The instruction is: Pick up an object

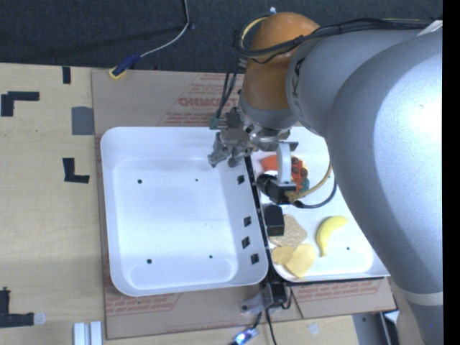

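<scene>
My gripper (228, 148) hangs below the orange wrist band, over the back of the wall between the two bins, at the far right corner of the left bin (115, 192). Nothing shows in it. In the right bin (359, 264) lie a yellow banana (329, 230), a pale yellow piece (300, 259), a tan flat piece (291, 230), a small black block (274, 218) and an orange and red cluster (289, 168) half hidden by the wrist. The arm covers much of the right bin.
The left bin's floor is bare white with a few small dark dots. Black clips (246, 221) line the wall between the bins. A cable with a blue and yellow plug (123, 66) lies behind the bench.
</scene>
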`<state>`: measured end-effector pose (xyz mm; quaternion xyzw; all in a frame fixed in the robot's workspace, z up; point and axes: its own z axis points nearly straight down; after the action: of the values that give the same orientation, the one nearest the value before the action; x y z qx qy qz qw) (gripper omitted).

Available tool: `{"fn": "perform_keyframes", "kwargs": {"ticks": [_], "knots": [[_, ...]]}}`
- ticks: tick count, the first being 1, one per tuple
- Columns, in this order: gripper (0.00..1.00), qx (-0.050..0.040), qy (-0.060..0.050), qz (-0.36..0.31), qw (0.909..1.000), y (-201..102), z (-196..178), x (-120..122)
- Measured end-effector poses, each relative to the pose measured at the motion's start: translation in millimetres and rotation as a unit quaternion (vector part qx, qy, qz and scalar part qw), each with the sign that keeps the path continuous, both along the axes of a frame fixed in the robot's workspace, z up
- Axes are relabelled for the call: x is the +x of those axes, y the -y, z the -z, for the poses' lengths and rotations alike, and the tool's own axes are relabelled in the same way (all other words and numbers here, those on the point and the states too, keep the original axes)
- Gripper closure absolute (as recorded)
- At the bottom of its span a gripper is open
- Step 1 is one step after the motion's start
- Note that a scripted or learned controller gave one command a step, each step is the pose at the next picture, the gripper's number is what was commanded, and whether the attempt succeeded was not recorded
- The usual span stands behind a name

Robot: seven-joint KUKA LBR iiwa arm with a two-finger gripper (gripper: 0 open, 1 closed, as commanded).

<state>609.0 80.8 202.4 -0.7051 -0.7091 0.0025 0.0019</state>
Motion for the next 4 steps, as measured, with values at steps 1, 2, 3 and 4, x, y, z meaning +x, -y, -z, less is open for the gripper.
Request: {"fn": "perform_keyframes", "kwargs": {"ticks": [1,2,3,4], "knots": [[1.00,-0.0002,-0.001,-0.001,1.0000,0,-9,0],[1.00,-0.0005,-0.002,-0.001,1.0000,-1,-18,0],[1.00,0.0011,0.009,0.002,1.0000,3,-137,8],[1.00,-0.0008,0.000,0.003,1.0000,17,-64,7]]}}
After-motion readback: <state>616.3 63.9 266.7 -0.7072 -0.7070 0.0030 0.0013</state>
